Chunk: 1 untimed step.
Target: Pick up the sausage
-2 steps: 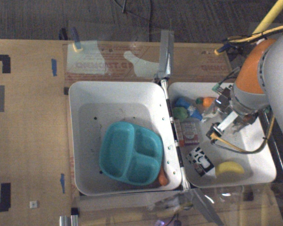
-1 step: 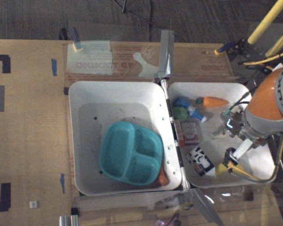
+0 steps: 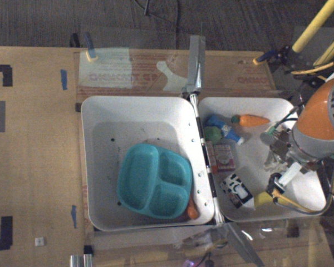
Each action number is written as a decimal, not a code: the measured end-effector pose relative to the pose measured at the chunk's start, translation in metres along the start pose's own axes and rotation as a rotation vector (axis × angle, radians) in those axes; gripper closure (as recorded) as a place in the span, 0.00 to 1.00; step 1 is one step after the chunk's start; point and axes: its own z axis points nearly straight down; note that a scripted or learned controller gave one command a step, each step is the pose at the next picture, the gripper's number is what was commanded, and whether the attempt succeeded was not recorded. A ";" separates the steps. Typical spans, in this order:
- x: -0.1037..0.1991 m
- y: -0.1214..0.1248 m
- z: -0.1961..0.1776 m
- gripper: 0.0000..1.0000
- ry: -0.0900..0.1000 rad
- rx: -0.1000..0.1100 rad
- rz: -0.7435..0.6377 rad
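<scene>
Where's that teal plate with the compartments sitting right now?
The teal divided plate lies in the left white bin, toward its lower right corner, with a small orange item tucked against the plate's lower right edge beside the divider between the bins.

Bins (image 3: 94, 115) white. Sectioned tray (image 3: 155, 181) teal. Carrot (image 3: 253, 120) orange, ball (image 3: 212, 133) green. Carton (image 3: 236, 190) black-and-white patterned. My arm (image 3: 322, 118) grey, banded orange. Bench (image 3: 33, 149) tan, blue tape marks.

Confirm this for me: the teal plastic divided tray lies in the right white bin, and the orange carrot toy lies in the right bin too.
Half right. The teal plastic divided tray lies in the left white bin, not the right one. The orange carrot toy does lie in the right white bin, as the camera view shows.
</scene>
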 end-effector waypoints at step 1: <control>0.031 -0.058 0.008 1.00 0.006 -0.006 -0.490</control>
